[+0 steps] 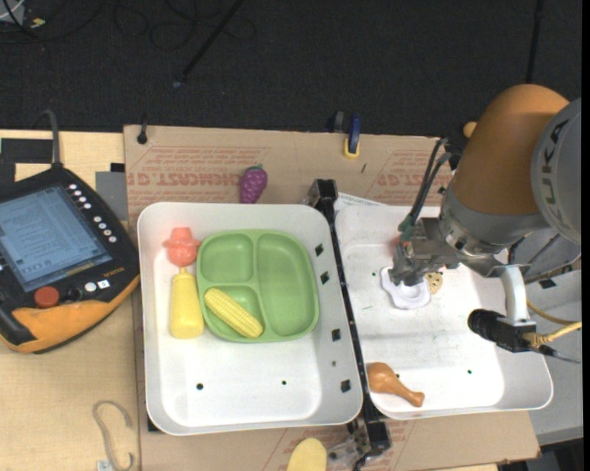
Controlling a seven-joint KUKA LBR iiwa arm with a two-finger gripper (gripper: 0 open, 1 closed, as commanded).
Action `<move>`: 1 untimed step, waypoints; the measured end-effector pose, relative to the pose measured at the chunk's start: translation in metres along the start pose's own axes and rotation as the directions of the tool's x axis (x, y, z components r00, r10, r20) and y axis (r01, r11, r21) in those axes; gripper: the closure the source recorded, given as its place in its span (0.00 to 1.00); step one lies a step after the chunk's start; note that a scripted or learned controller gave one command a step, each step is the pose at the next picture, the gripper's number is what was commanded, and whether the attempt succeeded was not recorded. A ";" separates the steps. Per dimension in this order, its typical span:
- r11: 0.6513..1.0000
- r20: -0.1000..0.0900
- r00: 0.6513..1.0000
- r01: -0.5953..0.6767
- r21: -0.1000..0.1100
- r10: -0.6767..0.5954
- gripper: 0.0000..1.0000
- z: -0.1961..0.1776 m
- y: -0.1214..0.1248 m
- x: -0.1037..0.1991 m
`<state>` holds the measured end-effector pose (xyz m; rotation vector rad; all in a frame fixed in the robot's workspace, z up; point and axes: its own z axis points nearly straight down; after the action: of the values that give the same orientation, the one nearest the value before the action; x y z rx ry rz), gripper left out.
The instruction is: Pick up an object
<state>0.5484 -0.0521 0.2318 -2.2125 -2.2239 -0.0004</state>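
Down in the right bin (491, 381) goes the gripper (408, 281), sitting right over a small white object (409, 297) near the bin's middle; whether the jaws are clenched or released, I cannot tell from up here. A tan drumstick-shaped toy (394, 384) lies at that bin's near edge. Over in the left bin (236, 400), a green divided plate (258, 285) carries a yellow corn cob (234, 312), with a yellow bottle (185, 304) and pink toy (181, 246) just beside it. Reversed red lettering runs along the cardboard (206, 170) behind, not readable. A teach pendant (49, 253) rests on the counter (39, 400) at left.
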 end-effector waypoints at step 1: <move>1.000 0.001 1.000 -0.002 0.001 0.002 1.00 0.011 -0.001 0.049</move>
<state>0.5472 -0.0028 0.2207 -2.2147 -2.2219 0.0021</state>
